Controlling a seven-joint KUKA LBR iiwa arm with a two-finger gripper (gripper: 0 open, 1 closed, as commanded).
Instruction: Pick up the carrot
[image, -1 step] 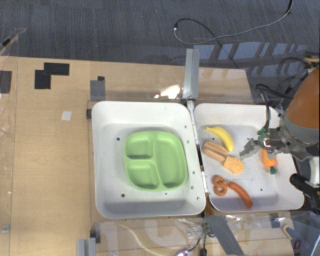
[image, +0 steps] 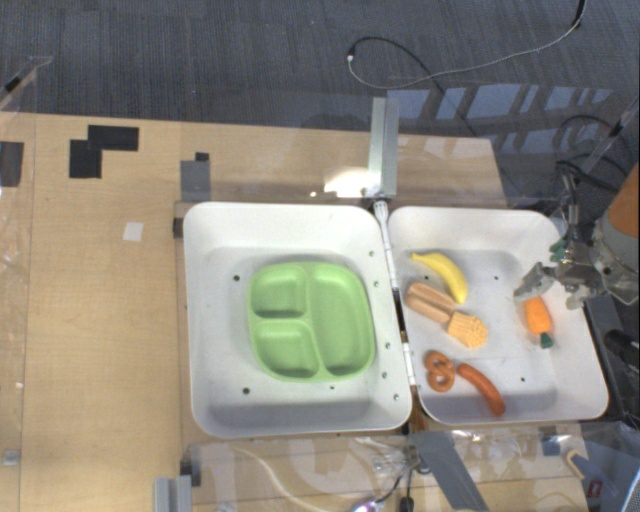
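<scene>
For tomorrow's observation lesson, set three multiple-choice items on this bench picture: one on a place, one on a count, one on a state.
1. Where does the carrot lie?
A. On the green tray
B. In the right bin, near its right side
C. On the bare bench

2. How many compartments has the green tray?
A. Three
B. Five
C. One

3. How does the banana rest?
A. Gripped in the pincer
B. Standing on end
C. Lying flat in the right bin

Key: 1 B, the carrot lies by the right wall under the pincer. 2 A, ridges divide three wells. 3 C, it lies on the bin floor.

Gripper (image: 548, 282) hovering over carrot (image: 539, 319)
Both are sitting in the right bin (image: 500, 225), near its right wall.
</scene>
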